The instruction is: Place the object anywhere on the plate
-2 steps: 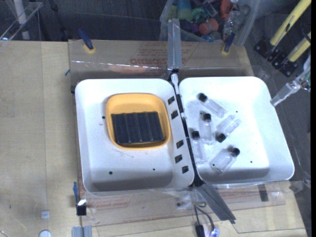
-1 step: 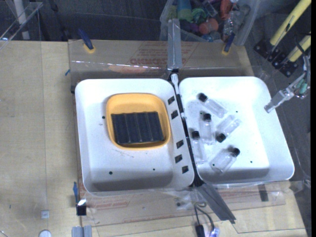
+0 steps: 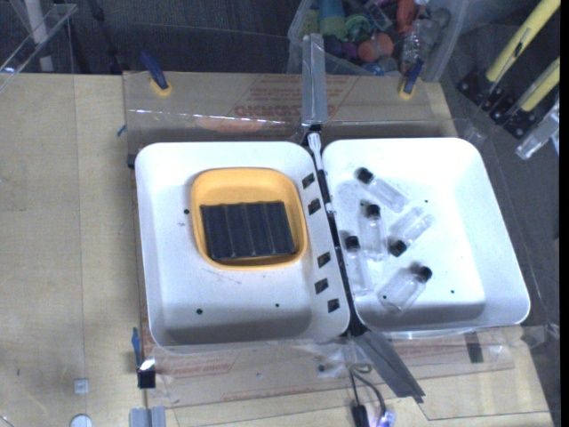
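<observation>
The clear vials (image 3: 402,286), each with a black cap, all lie on their sides in the right bin (image 3: 484,238), gathered toward its left half near the divider. One lies toward the back (image 3: 377,185), two lie close together in the middle (image 3: 371,225) (image 3: 414,228), one is just beside the divider (image 3: 357,263), and the nearest one points its cap to the back right. None of them touches the plate (image 3: 206,192), which sits well apart in the left bin (image 3: 164,247). It is a yellow dish with rounded corners, lying flat in the middle of that bin. A dark ribbed insert (image 3: 247,229) covers its floor. Between the two bins runs a thin upright divider (image 3: 313,163) with a row of small black tabs down its left face. Both bins rest on a pale wooden bench (image 3: 53,238), with cardboard under their far edge held by two blue clamps (image 3: 158,82) (image 3: 410,84). Behind that, at the back, stands a clear tub (image 3: 378,16) heaped with coloured toys.
</observation>
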You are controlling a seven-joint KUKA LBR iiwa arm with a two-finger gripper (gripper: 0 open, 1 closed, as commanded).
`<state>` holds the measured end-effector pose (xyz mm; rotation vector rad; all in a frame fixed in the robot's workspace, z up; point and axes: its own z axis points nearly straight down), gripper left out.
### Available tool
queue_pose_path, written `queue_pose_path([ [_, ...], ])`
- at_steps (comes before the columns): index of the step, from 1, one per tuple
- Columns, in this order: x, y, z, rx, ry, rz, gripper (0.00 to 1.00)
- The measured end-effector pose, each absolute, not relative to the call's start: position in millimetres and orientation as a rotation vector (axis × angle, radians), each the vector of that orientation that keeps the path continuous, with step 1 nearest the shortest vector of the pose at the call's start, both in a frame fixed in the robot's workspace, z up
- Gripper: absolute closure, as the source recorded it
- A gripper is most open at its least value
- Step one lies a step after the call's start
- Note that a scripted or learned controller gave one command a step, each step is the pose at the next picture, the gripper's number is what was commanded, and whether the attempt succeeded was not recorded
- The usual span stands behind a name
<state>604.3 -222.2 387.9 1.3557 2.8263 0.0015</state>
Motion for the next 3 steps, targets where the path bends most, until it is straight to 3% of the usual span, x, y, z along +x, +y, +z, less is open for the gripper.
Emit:
queue_pose_path([
  [1,606.0,-224.1,304.2,1.529,2.741,0.002,0.0],
  [2,634.9,-221.6,389.7,1.134,2.919,0.001,0.0],
  [3,627.2,-221.2,318.4,1.175,2.909,0.001,0.0],
])
